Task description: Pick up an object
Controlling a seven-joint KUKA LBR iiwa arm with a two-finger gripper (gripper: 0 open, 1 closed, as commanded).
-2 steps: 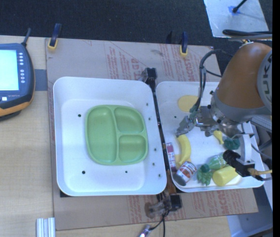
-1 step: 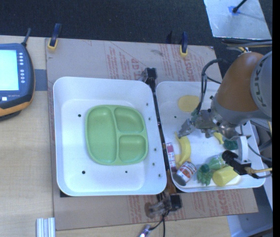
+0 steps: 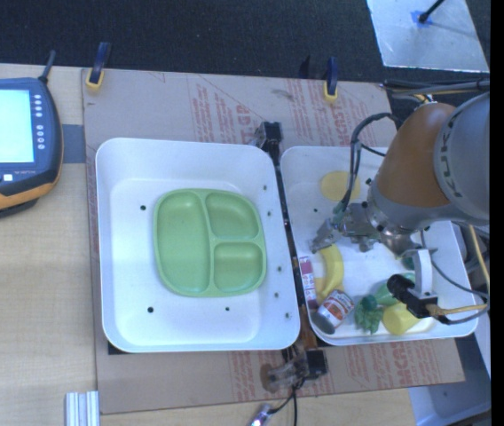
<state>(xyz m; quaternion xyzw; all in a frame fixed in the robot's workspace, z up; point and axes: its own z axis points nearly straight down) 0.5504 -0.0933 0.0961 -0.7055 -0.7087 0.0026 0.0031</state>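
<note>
**Arm low over the right bin's clutter**

The bench [image 3: 39, 264] carries two shallow white bins side by side on a sheet of brown cardboard [image 3: 190, 105]. The left bin [image 3: 110, 238] holds a light green divided tray [image 3: 208, 241], lying flat near its centre, its three compartments facing up.

The grey arm [image 3: 429, 162], with its orange band, reaches over the right bin [image 3: 301, 171] from the bin's right edge. The gripper [image 3: 351, 226] sits low near the middle of that bin, amid a tangle of metal parts and black cable; whether it is clenched or released cannot be told, and nothing can be made out in its grasp.

The objects lie mostly toward the right bin's near edge. A yellow banana [image 3: 329, 271] lies just beside the gripper, close to the bin's left wall. Below it a small can [image 3: 334, 310] with a red and white label lies on its side near the near-left corner. A green leafy toy [image 3: 373, 310] lies next to the can, and a yellow block [image 3: 400, 319] sits beside that, toward the near-right corner. A pale yellow round piece [image 3: 334, 185] lies toward the far edge, partly under the arm.

At the bench's left edge rests a teach pendant [image 3: 8, 145] with an orange body and a lit screen. Blue clamps [image 3: 98, 65] hold the cardboard along its far edge.
</note>
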